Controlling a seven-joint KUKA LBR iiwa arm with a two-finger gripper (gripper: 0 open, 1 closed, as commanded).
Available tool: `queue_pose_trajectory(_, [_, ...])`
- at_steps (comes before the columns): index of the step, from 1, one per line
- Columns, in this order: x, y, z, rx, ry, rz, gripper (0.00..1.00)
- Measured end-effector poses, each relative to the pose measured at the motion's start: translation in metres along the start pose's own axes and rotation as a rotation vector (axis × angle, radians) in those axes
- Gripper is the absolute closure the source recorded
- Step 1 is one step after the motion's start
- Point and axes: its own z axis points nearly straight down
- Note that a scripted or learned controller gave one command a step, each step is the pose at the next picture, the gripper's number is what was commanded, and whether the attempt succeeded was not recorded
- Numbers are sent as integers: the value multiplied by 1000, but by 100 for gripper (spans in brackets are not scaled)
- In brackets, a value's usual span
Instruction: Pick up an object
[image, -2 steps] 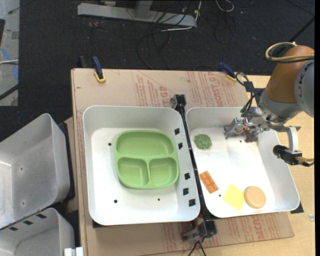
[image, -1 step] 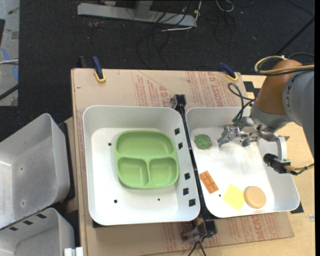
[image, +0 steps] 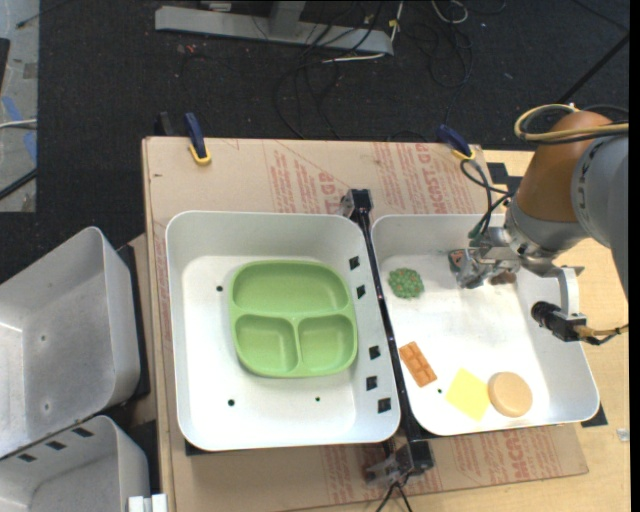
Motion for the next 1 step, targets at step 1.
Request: queue_pose_trajectory(1, [3, 2, -43, -2, 0, -4, 100])
